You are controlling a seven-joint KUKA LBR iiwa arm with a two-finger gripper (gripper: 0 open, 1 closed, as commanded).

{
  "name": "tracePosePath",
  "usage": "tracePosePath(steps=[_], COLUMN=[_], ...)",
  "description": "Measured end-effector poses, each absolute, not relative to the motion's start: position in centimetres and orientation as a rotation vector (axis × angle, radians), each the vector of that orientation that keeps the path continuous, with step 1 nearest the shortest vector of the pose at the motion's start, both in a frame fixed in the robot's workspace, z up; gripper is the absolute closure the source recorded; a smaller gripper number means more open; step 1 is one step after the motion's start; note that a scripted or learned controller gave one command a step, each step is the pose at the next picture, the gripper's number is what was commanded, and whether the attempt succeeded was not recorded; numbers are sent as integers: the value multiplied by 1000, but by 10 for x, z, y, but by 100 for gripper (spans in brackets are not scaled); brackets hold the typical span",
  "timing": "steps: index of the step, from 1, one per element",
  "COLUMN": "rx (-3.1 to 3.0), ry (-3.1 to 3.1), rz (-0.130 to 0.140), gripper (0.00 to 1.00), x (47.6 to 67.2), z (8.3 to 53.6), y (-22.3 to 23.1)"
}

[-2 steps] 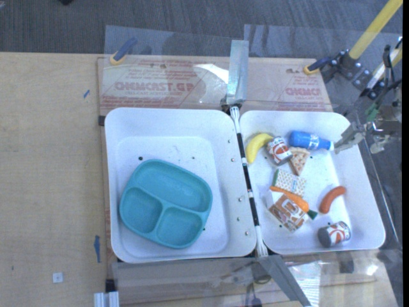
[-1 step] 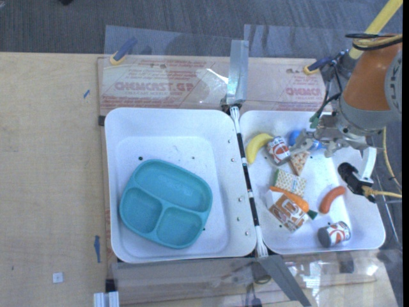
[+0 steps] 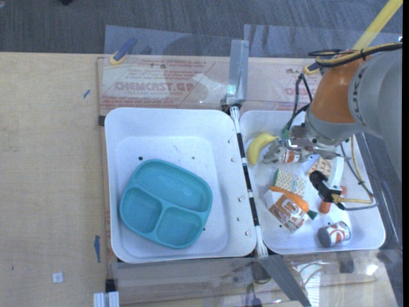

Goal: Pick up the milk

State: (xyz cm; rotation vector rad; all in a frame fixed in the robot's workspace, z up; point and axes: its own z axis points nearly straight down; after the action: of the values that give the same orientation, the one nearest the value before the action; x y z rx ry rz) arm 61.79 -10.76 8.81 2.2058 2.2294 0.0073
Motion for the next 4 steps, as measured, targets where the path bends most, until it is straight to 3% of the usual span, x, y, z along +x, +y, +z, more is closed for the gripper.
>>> tracePosePath(steps=[1,2,3,4], rx=[2089,2140,2359,2476], ry=[2342,2296,2071,1927], rz=[1,2,1,5], gripper=[0,0,0,0], x=[630,602,661,623], z=[164,105,143,88], y=[-178,-185,-146,-113])
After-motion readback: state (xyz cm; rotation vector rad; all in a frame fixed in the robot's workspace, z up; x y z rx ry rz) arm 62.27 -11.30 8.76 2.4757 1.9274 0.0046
